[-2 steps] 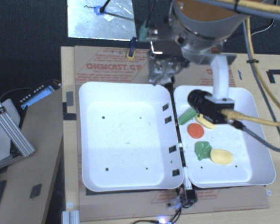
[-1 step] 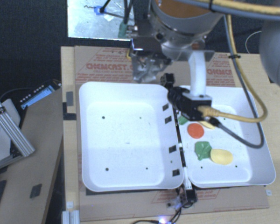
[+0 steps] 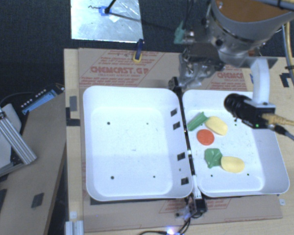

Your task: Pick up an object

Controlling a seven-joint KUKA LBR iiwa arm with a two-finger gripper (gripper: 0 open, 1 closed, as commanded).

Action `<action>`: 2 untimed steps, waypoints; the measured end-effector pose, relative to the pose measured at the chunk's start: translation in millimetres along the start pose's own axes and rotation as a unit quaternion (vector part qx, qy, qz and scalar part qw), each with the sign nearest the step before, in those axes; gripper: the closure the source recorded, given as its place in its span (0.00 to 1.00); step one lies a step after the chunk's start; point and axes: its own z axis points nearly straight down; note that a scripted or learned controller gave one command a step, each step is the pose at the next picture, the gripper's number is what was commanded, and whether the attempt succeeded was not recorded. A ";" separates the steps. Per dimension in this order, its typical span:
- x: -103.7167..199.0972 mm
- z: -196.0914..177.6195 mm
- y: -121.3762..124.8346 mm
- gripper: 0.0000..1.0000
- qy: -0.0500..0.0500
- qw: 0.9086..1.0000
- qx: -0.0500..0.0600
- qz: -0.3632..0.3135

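Observation:
The right bin (image 3: 269, 180) holds several small toy foods. A long green piece (image 3: 196, 121) lies by the divider, with a yellow lump (image 3: 216, 125) beside it. An orange-red disc (image 3: 205, 137) sits just below them. Nearer the front lie a leafy green piece (image 3: 213, 157) and a second yellow lump (image 3: 232, 164), touching each other. My gripper (image 3: 192, 77) hangs over the far edge of the bins near the divider, behind all the objects and apart from them. Nothing shows in its grasp.
The left bin (image 3: 132, 146) is bare white plastic. A black cylinder on a white bracket (image 3: 245, 109) juts over the right bin's far right part. Cardboard (image 3: 117, 70) lies under the bins, with a shiny metal sheet (image 3: 105, 13) behind.

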 end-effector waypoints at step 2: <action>76.9 0.4 -1.2 1.00 0.001 1.000 0.001 -0.006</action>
